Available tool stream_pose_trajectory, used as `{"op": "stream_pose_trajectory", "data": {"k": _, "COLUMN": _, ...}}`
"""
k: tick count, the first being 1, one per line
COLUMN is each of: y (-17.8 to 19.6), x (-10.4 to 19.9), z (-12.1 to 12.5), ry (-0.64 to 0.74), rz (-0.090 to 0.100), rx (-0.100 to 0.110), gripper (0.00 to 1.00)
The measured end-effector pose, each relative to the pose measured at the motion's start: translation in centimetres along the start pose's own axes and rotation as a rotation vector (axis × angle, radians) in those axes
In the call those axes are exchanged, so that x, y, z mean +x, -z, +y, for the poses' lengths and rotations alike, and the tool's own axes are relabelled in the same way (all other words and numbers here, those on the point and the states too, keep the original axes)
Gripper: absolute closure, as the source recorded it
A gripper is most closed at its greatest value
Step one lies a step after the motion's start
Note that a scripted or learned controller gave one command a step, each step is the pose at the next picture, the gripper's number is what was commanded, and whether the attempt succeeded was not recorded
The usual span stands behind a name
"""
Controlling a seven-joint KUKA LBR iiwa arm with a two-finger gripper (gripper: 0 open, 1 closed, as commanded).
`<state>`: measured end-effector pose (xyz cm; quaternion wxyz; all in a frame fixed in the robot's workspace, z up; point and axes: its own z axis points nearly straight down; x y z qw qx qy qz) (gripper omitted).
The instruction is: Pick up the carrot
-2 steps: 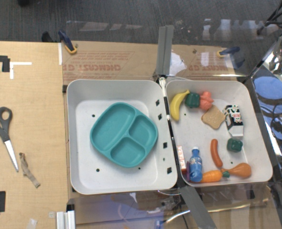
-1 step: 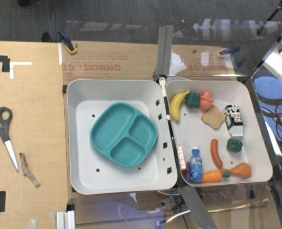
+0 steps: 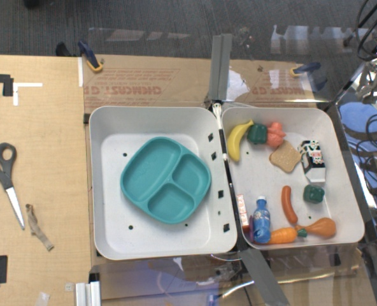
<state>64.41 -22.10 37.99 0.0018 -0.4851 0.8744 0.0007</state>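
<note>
The carrot is a small orange toy with a green top. It lies flat along the near wall of the right bin, its green end pointing right. A blue bottle touches its left end. An orange pear-shaped toy lies just past its green end.
The right bin also holds a red sausage, a dark green piece, a milk carton, bread, a banana, a green pepper and a pink toy. A teal divided plate sits in the left bin. Scissors lie on the bench at left.
</note>
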Motion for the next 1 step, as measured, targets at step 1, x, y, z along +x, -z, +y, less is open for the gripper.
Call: {"op": "stream_pose_trajectory", "data": {"k": 1, "y": 5.12, "x": -0.91, "z": -1.38, "ry": 0.209, "rz": -0.002, "rx": 0.004, "gripper": 1.00}}
